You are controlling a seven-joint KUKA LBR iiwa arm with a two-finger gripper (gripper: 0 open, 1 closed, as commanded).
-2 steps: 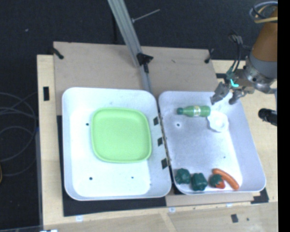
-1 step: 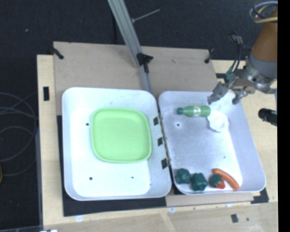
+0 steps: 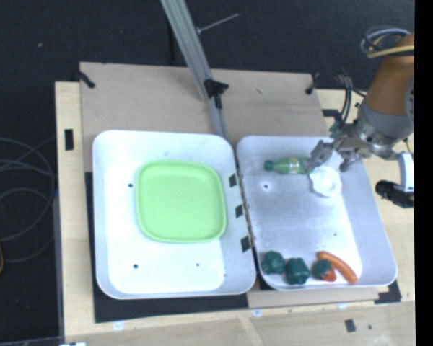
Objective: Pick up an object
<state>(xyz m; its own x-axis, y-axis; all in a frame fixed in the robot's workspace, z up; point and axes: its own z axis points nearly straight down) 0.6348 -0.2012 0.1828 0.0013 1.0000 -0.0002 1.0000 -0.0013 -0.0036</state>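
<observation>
We note, left to right: a green plate [image 3: 180, 200] in the left bin [image 3: 112, 265]; in the right bin [image 3: 372, 244], a green bottle [image 3: 285, 166], label unreadable, and a white object [image 3: 325, 182] beneath the tool [image 3: 330, 155], fingers spread, pinching nothing.

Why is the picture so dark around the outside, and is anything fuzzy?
In the camera view, the floor around the bench is nearly black, while the two white bins glow bright under the light; the white lump almost melts into its bin; the small green toys look soft and fuzzy; the claw is a bit blurry too.
</observation>
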